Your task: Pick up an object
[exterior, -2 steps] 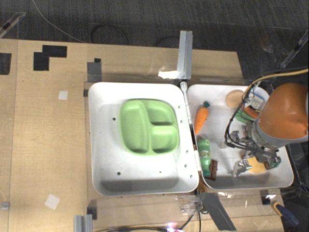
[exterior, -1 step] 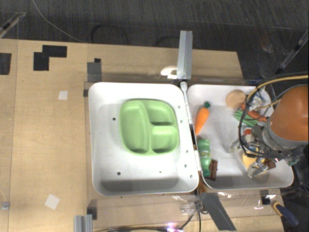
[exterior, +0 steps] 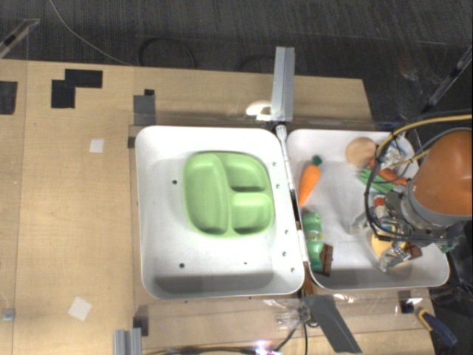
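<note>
The right bin (exterior: pixel 340 276) holds an orange carrot (exterior: pixel 308 182) with a green top, a green bottle (exterior: pixel 312 229) lying along the left wall, and a small brown block (exterior: pixel 326 258) just below the bottle. A beige round object (exterior: pixel 360 151) lies at the far edge. The grey arm with its orange band (exterior: pixel 446 172) hangs over the bin's right half. My gripper (exterior: pixel 392 251) is low in the near right corner, right over a yellowish object (exterior: pixel 379 245) that it partly hides. Green and red items (exterior: pixel 377 177) lie half hidden beneath the cables.
The left bin (exterior: pixel 159 268) carries a green divided plate (exterior: pixel 225 192). A metal post (exterior: pixel 283 83) rises behind the divider between the bins. Cables loop around the wrist (exterior: pixel 384 161). Wooden bench surface stretches to the left.
</note>
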Controlling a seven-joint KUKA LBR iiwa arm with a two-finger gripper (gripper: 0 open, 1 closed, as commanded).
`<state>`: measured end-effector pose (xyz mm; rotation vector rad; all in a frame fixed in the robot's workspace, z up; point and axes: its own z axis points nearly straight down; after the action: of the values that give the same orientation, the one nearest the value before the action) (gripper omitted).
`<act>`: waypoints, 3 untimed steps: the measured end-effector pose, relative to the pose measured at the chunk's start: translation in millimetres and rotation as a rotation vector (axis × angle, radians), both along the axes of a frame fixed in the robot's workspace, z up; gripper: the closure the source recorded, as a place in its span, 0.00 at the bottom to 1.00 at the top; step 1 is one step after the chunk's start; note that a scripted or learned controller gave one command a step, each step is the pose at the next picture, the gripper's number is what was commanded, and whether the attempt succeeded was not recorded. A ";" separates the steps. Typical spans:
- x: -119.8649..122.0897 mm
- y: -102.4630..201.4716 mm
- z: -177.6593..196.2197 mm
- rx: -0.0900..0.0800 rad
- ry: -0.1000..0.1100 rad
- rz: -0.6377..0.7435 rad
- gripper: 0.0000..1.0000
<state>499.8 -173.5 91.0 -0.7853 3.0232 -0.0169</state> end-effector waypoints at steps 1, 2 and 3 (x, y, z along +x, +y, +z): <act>4.6 -31.1 -0.6 0.001 0.003 0.182 0.00; 4.9 -31.2 -0.3 -0.004 0.001 0.266 0.00; 12.3 -31.6 -0.4 -0.003 0.010 0.317 0.00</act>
<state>512.1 -205.1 90.5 -1.2564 2.8697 -0.0129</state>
